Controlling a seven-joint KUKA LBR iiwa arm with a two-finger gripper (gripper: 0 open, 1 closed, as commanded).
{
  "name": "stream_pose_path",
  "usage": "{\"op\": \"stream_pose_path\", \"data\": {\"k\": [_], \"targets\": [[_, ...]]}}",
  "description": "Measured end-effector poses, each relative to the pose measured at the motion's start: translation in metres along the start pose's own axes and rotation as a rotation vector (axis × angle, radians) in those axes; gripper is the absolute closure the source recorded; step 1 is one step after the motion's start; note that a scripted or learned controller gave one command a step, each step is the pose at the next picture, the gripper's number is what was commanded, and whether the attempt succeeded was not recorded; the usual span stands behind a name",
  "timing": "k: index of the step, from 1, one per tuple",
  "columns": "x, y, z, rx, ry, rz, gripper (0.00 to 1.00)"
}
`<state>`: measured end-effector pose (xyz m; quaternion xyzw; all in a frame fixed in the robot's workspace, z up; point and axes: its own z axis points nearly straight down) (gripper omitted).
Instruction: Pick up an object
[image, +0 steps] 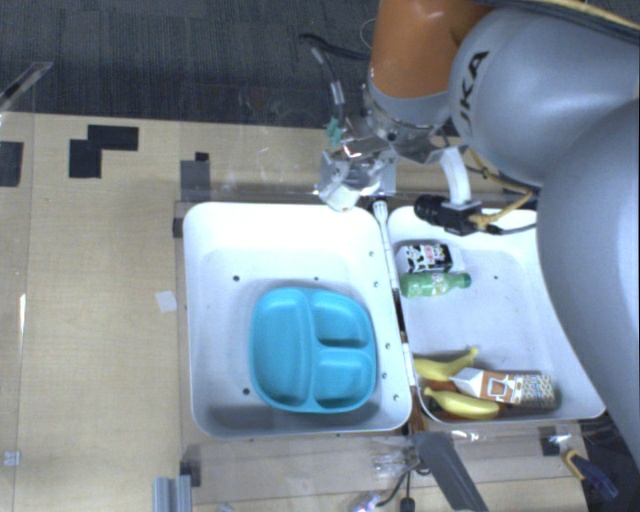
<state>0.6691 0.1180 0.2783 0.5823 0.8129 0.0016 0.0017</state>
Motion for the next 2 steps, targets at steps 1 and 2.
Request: {"op": "stream_pose_path", "data": {"k": [1,2], "targets": [[-0.094,-0.031,-0.004,-0.001,-0.002,-0.159,1.00],[-0.031,-0.011,0.036,0.000,0.000,-0.073,1.00]]}}
